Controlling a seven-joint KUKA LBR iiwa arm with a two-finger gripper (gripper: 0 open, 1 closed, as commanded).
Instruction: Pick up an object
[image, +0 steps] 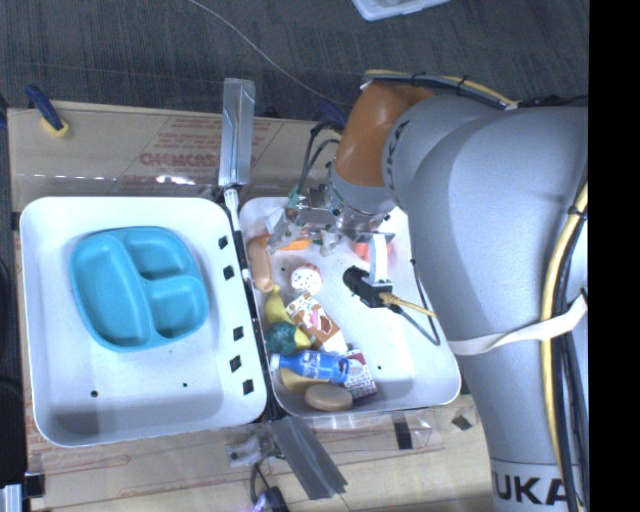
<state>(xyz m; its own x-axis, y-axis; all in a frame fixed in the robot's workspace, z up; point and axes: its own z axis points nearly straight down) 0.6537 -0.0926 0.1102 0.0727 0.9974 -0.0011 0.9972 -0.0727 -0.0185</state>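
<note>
Apparently the end effector (330, 222) hangs low over the far end of the right bin (425, 370), near the hot dog (260, 262); its opening I cannot tell.

Two bins sit side by side. The left bin (40, 330) holds a divided tray (140, 285) toward its far left part. The right bin (425, 375) holds a heap of small things (310, 340) along its left wall, with the arm (470, 200) reaching over its far end.
</note>
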